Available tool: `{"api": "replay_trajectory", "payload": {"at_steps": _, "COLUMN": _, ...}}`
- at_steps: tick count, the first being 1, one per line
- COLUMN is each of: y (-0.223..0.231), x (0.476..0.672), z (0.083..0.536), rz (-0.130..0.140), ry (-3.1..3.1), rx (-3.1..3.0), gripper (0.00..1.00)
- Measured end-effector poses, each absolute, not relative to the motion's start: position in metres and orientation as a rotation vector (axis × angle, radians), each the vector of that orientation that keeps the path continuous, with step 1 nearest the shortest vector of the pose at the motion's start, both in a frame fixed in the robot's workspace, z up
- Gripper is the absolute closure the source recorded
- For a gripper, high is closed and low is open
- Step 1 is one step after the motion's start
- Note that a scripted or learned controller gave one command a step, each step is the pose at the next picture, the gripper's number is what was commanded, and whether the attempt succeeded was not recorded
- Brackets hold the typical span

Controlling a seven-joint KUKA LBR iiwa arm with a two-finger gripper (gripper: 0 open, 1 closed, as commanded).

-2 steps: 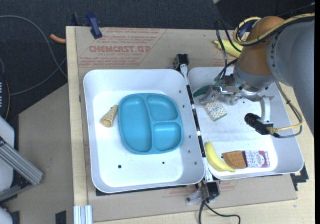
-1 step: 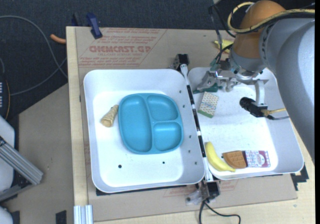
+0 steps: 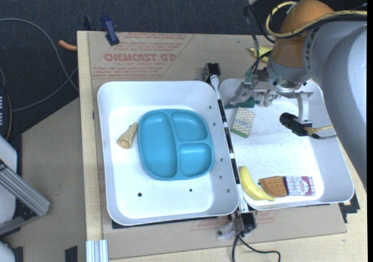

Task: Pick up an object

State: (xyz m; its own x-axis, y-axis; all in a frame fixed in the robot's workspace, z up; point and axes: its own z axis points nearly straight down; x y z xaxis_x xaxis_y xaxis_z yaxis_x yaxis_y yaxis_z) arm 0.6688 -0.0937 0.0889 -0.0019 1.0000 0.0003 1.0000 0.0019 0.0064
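Sponge [image 3: 243, 121] lies just below the hand [image 3: 254, 96] in the right bin [image 3: 326, 167]; whether the hand grips anything, I cannot tell. Best descend squarely over it.

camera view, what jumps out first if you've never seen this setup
The big blue divided plate in the middle of the left bin draws the eye first, with a small ice cream cone lying just beside it on its left. Next comes the grey and orange arm reaching in from the right over the far end of the right bin, where a banana lies in the near corner.
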Motion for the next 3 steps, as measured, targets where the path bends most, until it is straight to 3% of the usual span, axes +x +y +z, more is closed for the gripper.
{"api": "replay_trajectory", "payload": {"at_steps": 2, "y": -0.101, "x": 0.669, "z": 0.089, "rz": 0.009, "ry": 2.218, "rx": 2.216, "gripper": 0.0}}
{"api": "replay_trajectory", "payload": {"at_steps": 3, "y": -0.103, "x": 0.672, "z": 0.104, "rz": 0.013, "ry": 2.211, "rx": 2.209, "gripper": 1.0}}
